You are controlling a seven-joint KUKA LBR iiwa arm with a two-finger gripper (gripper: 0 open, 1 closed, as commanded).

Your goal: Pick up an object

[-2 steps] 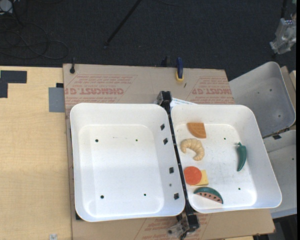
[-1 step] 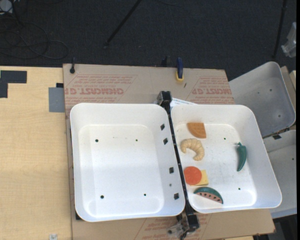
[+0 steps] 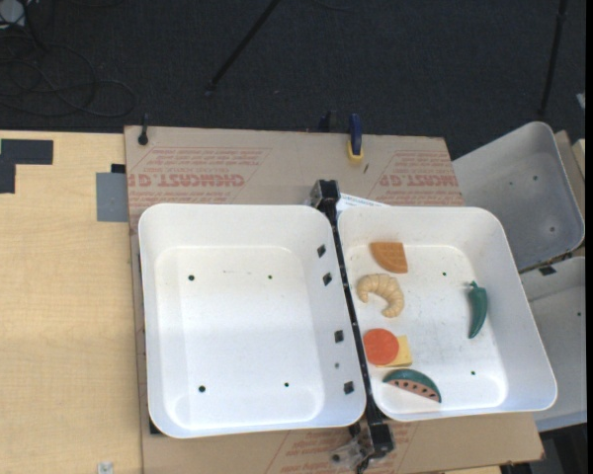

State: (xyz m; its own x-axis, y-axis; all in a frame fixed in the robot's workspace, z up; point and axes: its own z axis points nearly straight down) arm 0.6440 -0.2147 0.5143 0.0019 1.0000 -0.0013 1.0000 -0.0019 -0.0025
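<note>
- The candidates for picking all lie in the right bin (image 3: 519, 294): a toy croissant (image 3: 382, 293) near its middle-left, an orange-brown wedge (image 3: 389, 256) just above it, a red disc (image 3: 381, 346) touching a small yellow block (image 3: 402, 352) below it, a watermelon slice (image 3: 412, 385) near the front wall, and a green chili pepper (image 3: 476, 309) well apart toward the right side.
- The left bin (image 3: 158, 314) sits just beside the right one, the two sharing a black clipped divider (image 3: 338, 304) between them.
- Both bins rest on a brown cardboard sheet (image 3: 227, 171) laid over the bench, with a pale wooden tabletop (image 3: 49, 314) to the left.
- Judging by the layout, the task is at its very start: every object lies untouched and nothing is lifted.
- The state of the pincer cannot be told from this view, nor whether it has hold of anything.
- The next move would call for choosing one object and descending over it; the chili pepper, standing alone, looks the easiest to isolate, while the disc and block touch and could be caught together.
- The wedge's exact identity is hard to make out, and a grey metal plate (image 3: 534, 181) at the right is cut off.
</note>
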